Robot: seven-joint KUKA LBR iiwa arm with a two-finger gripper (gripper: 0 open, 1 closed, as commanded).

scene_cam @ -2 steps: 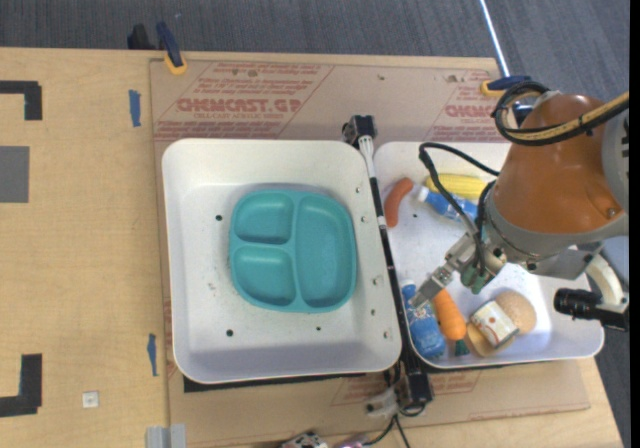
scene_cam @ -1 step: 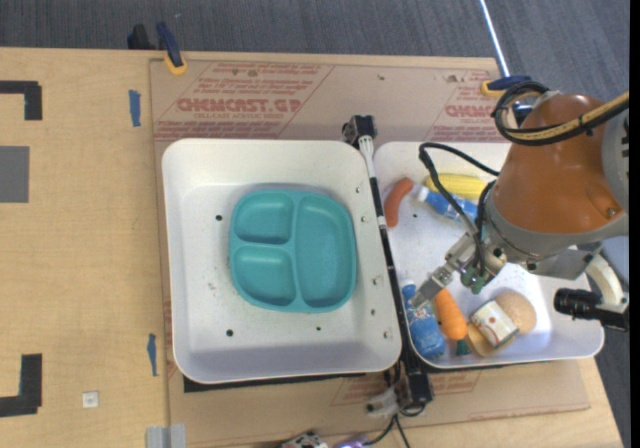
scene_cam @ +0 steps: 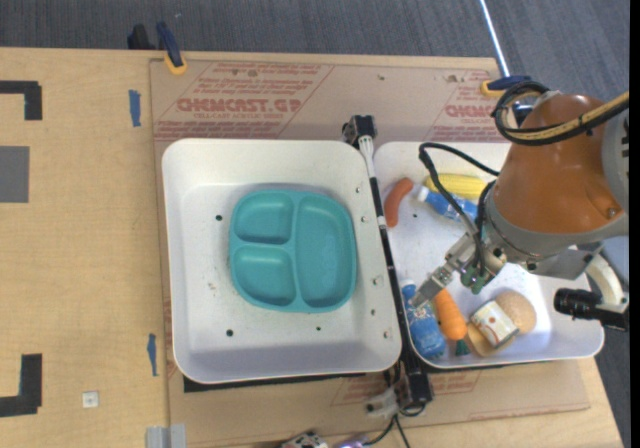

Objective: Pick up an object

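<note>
The arm comes in from the right and hangs over the right bin (scene_cam: 585,341). Its gripper (scene_cam: 432,293) is low in the front left part of that bin, and whether it is open or closed I cannot tell, because the tool is small and partly hidden by the wrist.

Just beside the gripper lies an orange carrot (scene_cam: 451,315). Its long axis runs from upper left to lower right, and the upper end lies just next to the tool. I cannot tell if the tool touches it. Left of the carrot, along the bin wall, there is a blue object (scene_cam: 424,333). Right of the carrot are a small white cylinder (scene_cam: 493,321) and a tan bun (scene_cam: 517,308), touching each other.

In the back part of the bin I see a red sausage (scene_cam: 398,200), tilted, and a yellow corn cob (scene_cam: 462,184).

The left bin (scene_cam: 190,266) holds a teal divided plate (scene_cam: 294,248) in its middle
</note>
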